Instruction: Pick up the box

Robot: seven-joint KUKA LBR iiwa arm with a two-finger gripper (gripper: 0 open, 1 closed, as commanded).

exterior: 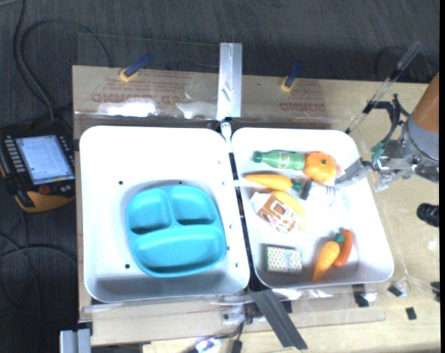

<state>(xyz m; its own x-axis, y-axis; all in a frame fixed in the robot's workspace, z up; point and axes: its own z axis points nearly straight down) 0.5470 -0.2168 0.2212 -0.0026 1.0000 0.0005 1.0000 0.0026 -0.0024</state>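
Box (284, 258) sits well below-left of claw (338, 184); carrot (326, 256) beside it. Claw near orange (321, 166), grip state unclear.

1. Arm (434, 116) is cut off by the right edge, up-right of the gripper (338, 182).
2. Finger state cannot be told, too small.
3. Print on box (278, 213), down-left of gripper, is unreadable.

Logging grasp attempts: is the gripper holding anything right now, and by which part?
Nothing is held. The gripper sits at the right bin's far right edge, beside the orange; the box lies untouched.
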